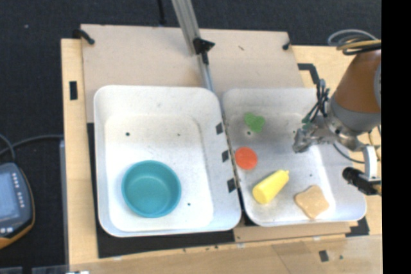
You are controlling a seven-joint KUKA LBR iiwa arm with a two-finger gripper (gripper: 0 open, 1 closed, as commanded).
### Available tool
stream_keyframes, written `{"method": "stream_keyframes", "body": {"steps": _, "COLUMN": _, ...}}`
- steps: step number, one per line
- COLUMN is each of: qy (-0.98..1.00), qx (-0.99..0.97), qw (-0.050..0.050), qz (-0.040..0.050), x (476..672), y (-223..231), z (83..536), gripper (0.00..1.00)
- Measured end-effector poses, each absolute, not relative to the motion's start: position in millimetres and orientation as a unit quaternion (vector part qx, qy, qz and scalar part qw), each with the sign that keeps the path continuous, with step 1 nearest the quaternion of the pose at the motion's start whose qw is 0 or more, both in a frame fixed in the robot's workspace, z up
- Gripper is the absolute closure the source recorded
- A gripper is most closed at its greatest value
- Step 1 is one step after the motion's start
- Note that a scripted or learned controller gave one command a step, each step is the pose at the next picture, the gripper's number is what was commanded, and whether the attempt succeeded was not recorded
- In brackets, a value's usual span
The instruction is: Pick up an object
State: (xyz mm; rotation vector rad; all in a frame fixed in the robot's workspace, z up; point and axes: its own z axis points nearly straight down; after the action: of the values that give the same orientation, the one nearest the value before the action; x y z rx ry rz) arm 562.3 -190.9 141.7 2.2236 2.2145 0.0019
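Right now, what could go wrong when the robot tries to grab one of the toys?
The pincer hangs over bare bin floor, apart from every toy, so closing here would likely grab nothing. The small round orange piece and the yellow bottle-shaped toy lie close together near the right white bin's wall; reaching for one might nudge the other.

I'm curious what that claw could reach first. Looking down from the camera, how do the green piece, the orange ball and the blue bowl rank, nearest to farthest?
Measured from the gripper in the right bin:
1. Green piece, right bin, toward the back.
2. Orange ball, right bin, by the left wall.
3. Blue bowl, left bin, front.
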Motion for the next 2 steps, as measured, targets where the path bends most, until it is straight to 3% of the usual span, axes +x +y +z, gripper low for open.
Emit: {"method": "stream_keyframes", "body": {"steps": 2, "qy": 0.708, "qx": 0.706, "qw": 0.003, "qz": 0.0016, "x": 563.9, "y": -193, "z": 247, "gripper": 1.0}}
